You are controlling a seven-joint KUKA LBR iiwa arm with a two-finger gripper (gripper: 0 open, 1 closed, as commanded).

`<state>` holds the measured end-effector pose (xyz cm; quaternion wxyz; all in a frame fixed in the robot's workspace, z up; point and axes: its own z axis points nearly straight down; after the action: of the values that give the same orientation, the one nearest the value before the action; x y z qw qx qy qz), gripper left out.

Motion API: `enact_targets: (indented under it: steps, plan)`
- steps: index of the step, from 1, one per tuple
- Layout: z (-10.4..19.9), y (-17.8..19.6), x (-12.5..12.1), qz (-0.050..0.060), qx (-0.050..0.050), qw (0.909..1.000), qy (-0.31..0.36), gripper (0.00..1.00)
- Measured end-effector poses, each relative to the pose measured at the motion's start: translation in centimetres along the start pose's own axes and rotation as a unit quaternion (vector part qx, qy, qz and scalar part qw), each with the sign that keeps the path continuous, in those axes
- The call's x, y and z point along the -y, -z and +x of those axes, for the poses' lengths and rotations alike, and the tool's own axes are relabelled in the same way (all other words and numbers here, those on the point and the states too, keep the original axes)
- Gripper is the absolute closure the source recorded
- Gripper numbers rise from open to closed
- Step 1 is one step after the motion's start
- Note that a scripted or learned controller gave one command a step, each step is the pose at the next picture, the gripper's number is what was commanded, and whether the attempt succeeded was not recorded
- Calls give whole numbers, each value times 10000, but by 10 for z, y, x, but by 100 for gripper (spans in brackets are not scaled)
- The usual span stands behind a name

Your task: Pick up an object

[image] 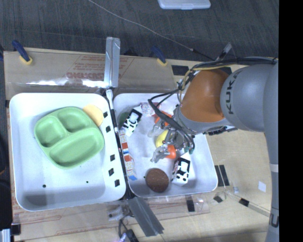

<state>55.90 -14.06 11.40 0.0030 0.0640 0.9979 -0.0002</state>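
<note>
Claw [166,144] low over cluttered right bin [204,163]

The arm [246,101] is running off the right edge and hiding part of the right bin [208,182]. Beneath its wrist, the tool [166,144] is blurring into cables and small orange and yellow things [163,138] too jumbled to identify. Above it, a white object [183,4] is being cut by the top edge.

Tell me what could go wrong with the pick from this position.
1. The gripper is low in the right bin among crowded items, a yellow piece, an orange piece and a black-and-white toy; it may catch two, or push one away.
2. The brown ball lies close by and could roll if bumped.
</note>
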Motion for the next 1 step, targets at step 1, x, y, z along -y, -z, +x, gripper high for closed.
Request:
enact_targets:
  steps: [1]
  plan:
    - [4, -22, -15, -2, -40, 9991, -422, 0]
